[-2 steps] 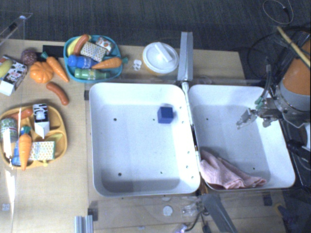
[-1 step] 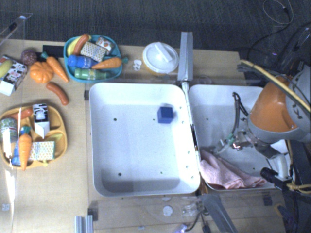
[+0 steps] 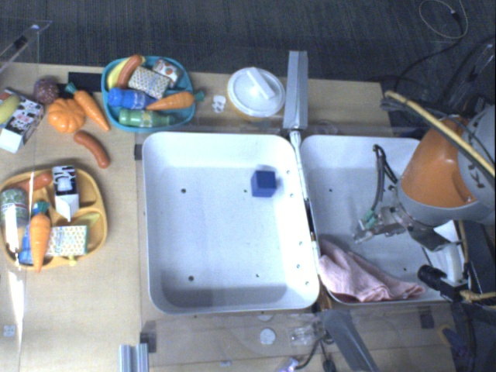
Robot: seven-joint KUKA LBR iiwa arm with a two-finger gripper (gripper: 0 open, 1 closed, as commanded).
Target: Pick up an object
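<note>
Claw [image 3: 370, 228], grip state unclear, hovers above pink cloth [image 3: 361, 276]; blue cube [image 3: 264, 182] lies well left.

Tan wood bench [image 3: 93, 316] w/ dark carpet floor [image 3: 232, 14] behind.

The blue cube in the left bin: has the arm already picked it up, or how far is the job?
Nothing looks done yet: the blue cube lies alone on the floor of the left bin. In hand: the gripper is over the right bin, just above the pink cloth, with nothing visibly between its fingers. Left: grasp and lift an object, the cube or the cloth.
</note>
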